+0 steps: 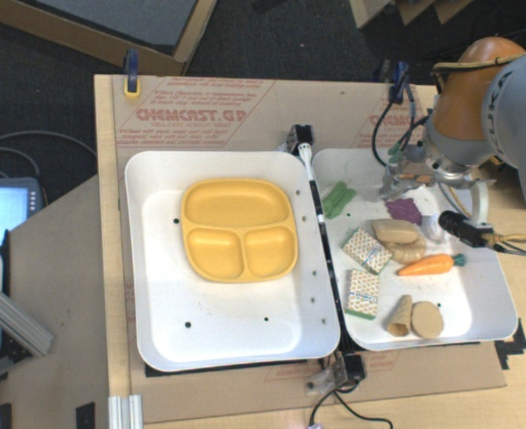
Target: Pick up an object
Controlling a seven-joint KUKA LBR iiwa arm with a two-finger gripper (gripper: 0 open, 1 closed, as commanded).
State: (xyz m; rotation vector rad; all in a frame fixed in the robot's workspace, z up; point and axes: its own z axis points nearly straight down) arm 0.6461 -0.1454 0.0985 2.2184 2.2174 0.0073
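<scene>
Beige rounds (426, 320) sit crowded; we advise the gripper (410, 186), whose grip state we cannot tell, to descend squarely over the isolated purple piece (404, 209).

Brown bench board (191, 114): red print "CHEMCAST GP", repeated upside down above it. Finer lines beneath are illegible.

Yellow divided tray (240, 227) in left bin (146, 266); brown cardboard (191, 110) beneath

The yellow tray (239, 228) looked like smooth matt plastic, both white bins (151, 266) glossy plastic, the counter (191, 110) printed cardboard.
</scene>
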